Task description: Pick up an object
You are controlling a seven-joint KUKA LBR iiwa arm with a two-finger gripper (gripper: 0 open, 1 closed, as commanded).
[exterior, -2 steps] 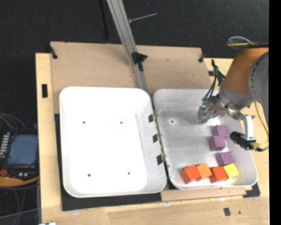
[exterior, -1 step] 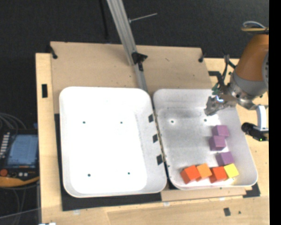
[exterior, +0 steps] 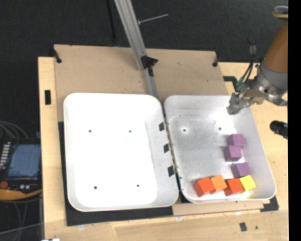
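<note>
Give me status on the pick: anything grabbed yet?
Nothing grabbed yet. The claw is over the right bin's far right corner, apart from the blocks. The purple blocks and the orange, red and yellow blocks lie on the bin floor. Approach, grasp and lift remain.

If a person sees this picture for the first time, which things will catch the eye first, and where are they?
The eye goes first to the coloured blocks in the right bin: the purple blocks stacked along its right side, and the orange blocks with a yellow block in a row along its near edge. Next comes the tool, over that bin's far right corner, apart from the blocks.
</note>
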